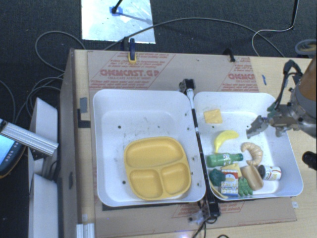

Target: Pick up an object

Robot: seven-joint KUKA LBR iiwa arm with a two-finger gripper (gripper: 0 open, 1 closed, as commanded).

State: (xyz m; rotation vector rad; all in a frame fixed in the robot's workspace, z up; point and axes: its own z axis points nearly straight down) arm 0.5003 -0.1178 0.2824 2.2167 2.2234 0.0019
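The right bin point(233, 102) holds several small objects: a yellow cheese slice point(213, 116), a yellow banana point(224, 139), a croissant point(253, 152), a green bottle point(224, 159), a hot dog bun point(252, 176), a small can point(272, 173), a carton point(230, 180) and green pieces point(216, 176). My gripper point(257, 126) hangs over the right part of this bin, above and right of the banana, just above the croissant. Nothing shows between its fingers. The arm comes in from the right edge.
The left bin point(114, 108) holds a yellow three-compartment tray point(157, 167). A divider clamp point(188, 87) sits between the bins at the back. Cables run behind the bench, and a grey box point(42, 148) stands at the left.
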